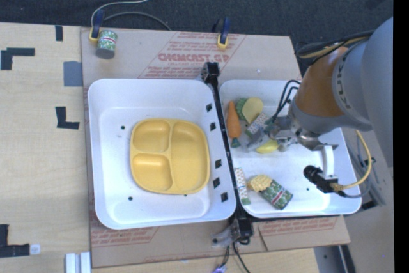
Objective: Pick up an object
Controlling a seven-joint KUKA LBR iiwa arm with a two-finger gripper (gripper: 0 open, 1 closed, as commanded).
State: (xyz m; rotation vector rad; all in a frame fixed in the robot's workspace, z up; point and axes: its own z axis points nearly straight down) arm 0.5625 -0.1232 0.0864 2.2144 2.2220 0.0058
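The two-finger gripper (276,135), its state impossible to tell, is seen low beside the small yellow lemon-shaped toy (268,148).

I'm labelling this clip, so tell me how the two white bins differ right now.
The left bin holds one yellow divided plate lying flat at its middle; the right bin holds several small items, including a carrot and a green packet. The gripper is down in the right bin, not the left. Both are shallow and white.

Small yellow piece (268,148), right bin (339,204)
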